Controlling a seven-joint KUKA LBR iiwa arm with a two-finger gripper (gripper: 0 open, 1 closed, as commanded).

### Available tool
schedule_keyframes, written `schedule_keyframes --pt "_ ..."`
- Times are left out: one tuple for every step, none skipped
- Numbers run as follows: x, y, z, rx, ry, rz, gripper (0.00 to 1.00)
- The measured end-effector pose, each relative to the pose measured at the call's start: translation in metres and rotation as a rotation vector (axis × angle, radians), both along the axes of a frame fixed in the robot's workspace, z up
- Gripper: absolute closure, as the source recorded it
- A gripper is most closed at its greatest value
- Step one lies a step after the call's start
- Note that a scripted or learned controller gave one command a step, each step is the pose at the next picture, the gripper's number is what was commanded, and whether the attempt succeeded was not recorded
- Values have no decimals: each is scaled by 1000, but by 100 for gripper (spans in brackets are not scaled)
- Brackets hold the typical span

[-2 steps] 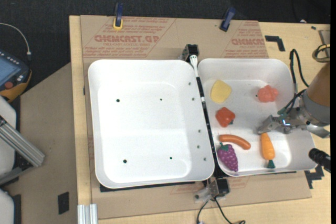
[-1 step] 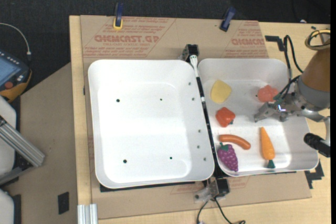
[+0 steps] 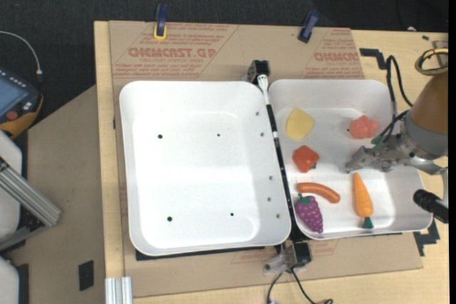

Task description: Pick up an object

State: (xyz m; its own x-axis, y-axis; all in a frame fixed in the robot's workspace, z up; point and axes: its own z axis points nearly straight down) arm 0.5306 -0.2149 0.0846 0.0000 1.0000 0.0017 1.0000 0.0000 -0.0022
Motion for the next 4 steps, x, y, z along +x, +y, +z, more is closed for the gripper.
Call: schedule_keyframes --pt "26 -5 -1 8 2 3 0" --pt "25 -5 -1 7 2 4 0" --pt "-21 1 0 1 3 -2 0" --pt "-53 35 0 2 2 0 0"
